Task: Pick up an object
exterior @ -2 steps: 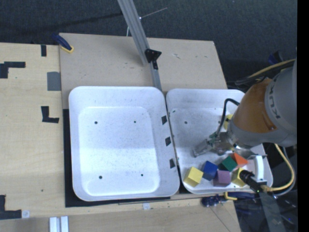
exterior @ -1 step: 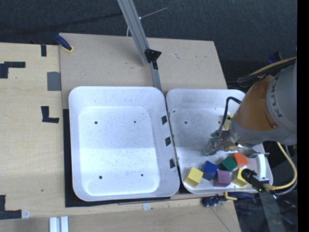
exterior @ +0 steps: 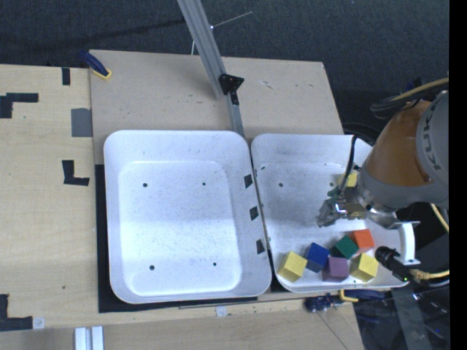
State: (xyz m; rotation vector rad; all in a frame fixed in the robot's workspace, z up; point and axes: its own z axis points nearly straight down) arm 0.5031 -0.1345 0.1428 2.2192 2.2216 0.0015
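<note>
Now | gripper [exterior: 330, 214] low in right bin [exterior: 292, 159], mid-floor | finger state: can't tell, blurred | cubes clustered at near edge: orange cube [exterior: 363, 238], green cube [exterior: 346, 247], blue cube [exterior: 317, 256] | nearest = orange/green, just nearward-right of gripper | nothing seen held

Even, fairly bright light falls from overhead, leaving the two white bins [exterior: 182, 214] pale and slightly washed (no hard glare). Shadows are soft and short. The picture is grainy and mildly soft, dimmer toward the dark floor [exterior: 87, 13].
</note>
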